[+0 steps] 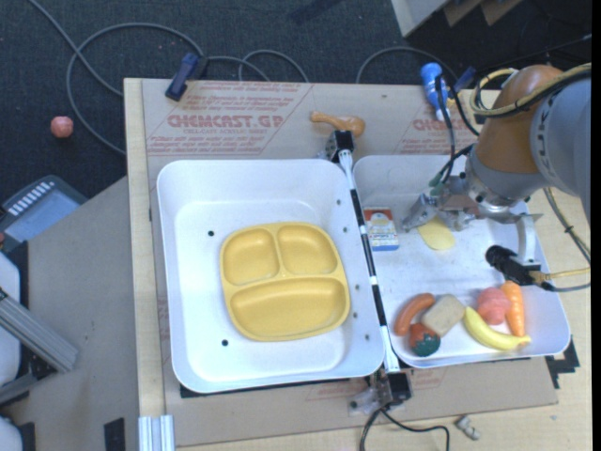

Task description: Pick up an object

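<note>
Low over the back half of the right bin (554, 341), the pincer (438, 212) hangs beneath the grey arm's orange-banded wrist; whether it is wide or narrow I cannot tell, since the wrist and dark bracketry crowd it from above. A pale yellow piece (438, 237) lies directly under it, touching or nearly so — probably the object being tried for, though nothing is visibly gripped.

Beside that, against the bin's left wall, sits a small red-and-white box (379, 229). Along the front edge the other toy foods are bunched: a sausage (414, 312), a tan slice (443, 316) with a dark green and red piece (425, 343) just in front of it, a banana (496, 334), a pink round fruit (494, 303) and a carrot (515, 308). That bunching leaves the back of the bin open, which would make the yellow piece the easier reach.

The left bin (178, 252) holds a yellow divided plate (285, 280), set centrally. Both bins rest on a surface (235, 111) covered in printed brown paper — an orange-tan clamp (339, 122) sits at its back edge.
</note>
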{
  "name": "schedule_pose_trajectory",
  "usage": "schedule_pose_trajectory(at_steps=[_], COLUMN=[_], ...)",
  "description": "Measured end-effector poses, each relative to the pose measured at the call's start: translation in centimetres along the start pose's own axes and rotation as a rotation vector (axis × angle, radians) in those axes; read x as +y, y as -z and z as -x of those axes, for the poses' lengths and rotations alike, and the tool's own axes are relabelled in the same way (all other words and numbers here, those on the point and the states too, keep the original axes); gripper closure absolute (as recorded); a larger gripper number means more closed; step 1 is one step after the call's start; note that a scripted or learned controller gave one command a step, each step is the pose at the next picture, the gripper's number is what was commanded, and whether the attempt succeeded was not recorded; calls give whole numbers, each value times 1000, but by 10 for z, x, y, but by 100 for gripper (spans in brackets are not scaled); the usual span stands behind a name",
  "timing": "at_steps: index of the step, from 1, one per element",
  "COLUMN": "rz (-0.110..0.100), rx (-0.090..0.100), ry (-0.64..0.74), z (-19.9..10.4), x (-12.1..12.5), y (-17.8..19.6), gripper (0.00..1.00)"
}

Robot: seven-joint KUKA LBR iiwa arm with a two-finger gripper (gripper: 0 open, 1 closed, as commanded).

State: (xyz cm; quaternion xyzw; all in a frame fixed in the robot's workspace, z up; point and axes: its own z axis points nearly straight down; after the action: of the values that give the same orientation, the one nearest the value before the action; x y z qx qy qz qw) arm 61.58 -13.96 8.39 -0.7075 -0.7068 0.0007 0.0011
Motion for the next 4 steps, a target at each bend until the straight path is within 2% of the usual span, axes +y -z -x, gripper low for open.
schedule_pose_trajectory(at_steps=[1, 2, 3, 4], rz=[2, 5, 1, 4], rx=[-4, -2, 0, -1], ry=[0, 1, 1, 0], z=[-23, 17, -9, -9], x=[1, 47, 11, 11], y=[2, 1, 1, 11], gripper=[0, 0, 0, 100])
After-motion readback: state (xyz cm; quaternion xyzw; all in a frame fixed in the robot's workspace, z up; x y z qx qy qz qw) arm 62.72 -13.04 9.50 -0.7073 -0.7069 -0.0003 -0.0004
